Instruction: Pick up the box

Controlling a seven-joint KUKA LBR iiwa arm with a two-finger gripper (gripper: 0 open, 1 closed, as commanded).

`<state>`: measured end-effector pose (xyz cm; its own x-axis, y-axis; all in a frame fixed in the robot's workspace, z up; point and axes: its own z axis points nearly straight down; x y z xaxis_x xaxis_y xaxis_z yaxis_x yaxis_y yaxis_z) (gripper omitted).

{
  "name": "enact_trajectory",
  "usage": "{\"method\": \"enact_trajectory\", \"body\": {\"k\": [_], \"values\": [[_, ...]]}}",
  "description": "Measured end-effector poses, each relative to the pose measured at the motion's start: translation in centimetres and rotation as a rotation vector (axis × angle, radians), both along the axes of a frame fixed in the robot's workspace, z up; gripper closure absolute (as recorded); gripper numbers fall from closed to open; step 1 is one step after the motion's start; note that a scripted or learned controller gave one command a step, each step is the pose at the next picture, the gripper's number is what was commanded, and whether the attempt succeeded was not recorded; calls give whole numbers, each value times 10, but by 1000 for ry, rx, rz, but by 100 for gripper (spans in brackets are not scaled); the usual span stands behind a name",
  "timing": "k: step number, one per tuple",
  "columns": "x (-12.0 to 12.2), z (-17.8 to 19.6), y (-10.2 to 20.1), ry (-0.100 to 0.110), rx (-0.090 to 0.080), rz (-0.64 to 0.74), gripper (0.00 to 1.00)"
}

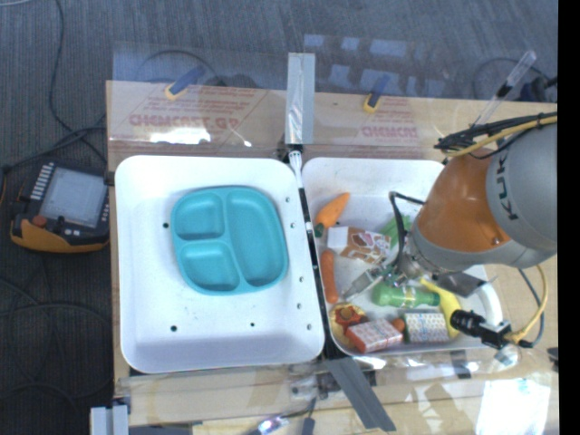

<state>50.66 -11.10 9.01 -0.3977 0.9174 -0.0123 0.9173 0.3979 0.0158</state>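
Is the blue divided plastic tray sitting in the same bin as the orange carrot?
No, the blue divided tray lies in the left bin; the carrot is in the right.

You have two bins side by side: the left bin (136, 270) holds a divided tray (229, 238) near its middle. In the right bin (362, 172), a carrot (332, 208) lies by the far left corner, and a box (373, 335) sits along the near edge.

glossy white plastic bins (136, 270), a smooth matt teal plastic tray (228, 239), printed cardboard box (373, 335).
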Motion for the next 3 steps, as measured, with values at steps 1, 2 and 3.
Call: {"method": "enact_trajectory", "body": {"k": [1,2,3], "values": [[0,6,2,9,7,1,100],[1,90,20,26,6,108,100],[-23,90,42,25,2,709,100]]}}
